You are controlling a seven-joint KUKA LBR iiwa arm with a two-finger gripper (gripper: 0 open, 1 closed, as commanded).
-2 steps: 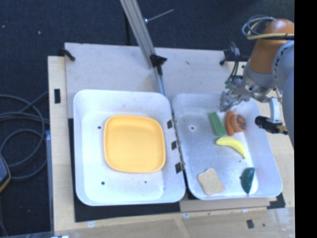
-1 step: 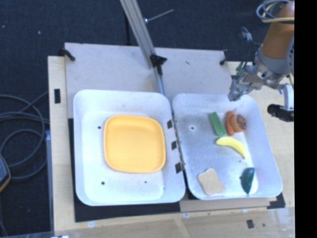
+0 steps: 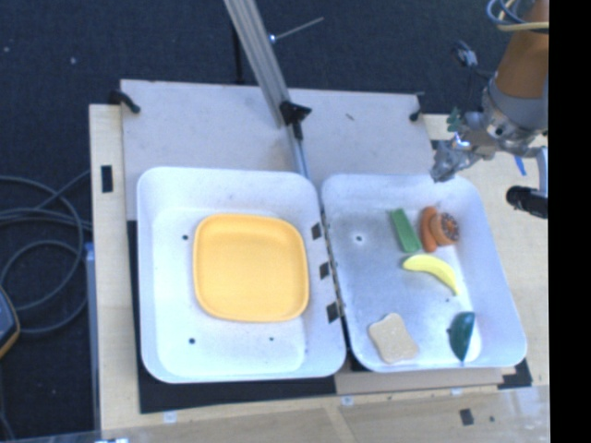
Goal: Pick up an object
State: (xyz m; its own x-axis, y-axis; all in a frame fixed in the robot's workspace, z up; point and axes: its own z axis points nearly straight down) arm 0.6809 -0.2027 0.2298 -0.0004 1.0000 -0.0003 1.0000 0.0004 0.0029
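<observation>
No legible text, labels, brands, numbers or signs were seen anywhere on the bench, on either bin, or on the arm. Small dark marks on the bench surface were too small to read as characters.

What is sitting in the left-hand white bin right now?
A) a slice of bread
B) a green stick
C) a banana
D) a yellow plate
D: the yellow plate lies flat in the left bin, while the banana, the bread slice and the green stick all lie in the right bin.
</observation>
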